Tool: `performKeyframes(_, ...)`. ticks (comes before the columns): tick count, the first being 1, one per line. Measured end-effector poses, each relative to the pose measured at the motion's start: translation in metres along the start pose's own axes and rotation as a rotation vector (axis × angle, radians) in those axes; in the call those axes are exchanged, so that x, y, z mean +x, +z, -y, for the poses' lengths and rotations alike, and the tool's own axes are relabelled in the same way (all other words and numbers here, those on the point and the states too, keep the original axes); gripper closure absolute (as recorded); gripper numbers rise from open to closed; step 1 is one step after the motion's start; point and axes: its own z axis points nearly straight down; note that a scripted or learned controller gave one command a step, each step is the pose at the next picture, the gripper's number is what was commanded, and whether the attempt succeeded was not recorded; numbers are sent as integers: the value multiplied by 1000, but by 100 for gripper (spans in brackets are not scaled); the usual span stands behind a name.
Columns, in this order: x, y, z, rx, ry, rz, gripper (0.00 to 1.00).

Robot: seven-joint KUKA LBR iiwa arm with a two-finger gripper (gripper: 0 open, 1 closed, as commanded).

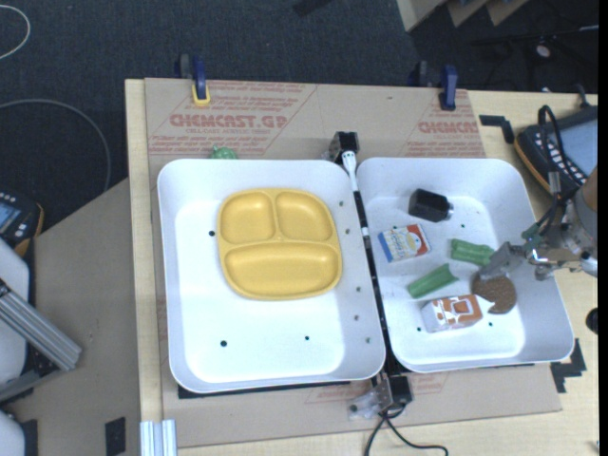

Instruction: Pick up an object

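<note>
The brown disc [500, 293] is taken as the likeliest thing to be picked up, since the gripper [528, 253] is seen just above and to the right of it, near the right wall of the right bin [475, 172]. Whether the gripper is released or clenched cannot be told; nothing is seen grasped.

Relative to the disc, an orange-and-white carton [452, 313] lies touching or almost touching on the left, one green block [471, 252] sits just above, another green block [431, 280] is found to the upper left, and a blue-and-white packet [404, 243] and a black block [429, 204] lie farther up-left.

A miss is judged likely because the disc lies flat and thin. The carton could be nudged, or the bin wall struck.
</note>
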Motion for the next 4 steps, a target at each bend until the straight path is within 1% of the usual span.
performKeyframes(1,0,-11,-1,-3,-1,2,100)
performKeyframes(2,63,14,1,5,-6,-5,100)
performKeyframes(3,180,19,1,4,-13,-7,100)
performKeyframes(4,188,-14,-131,-13,-5,1,100)
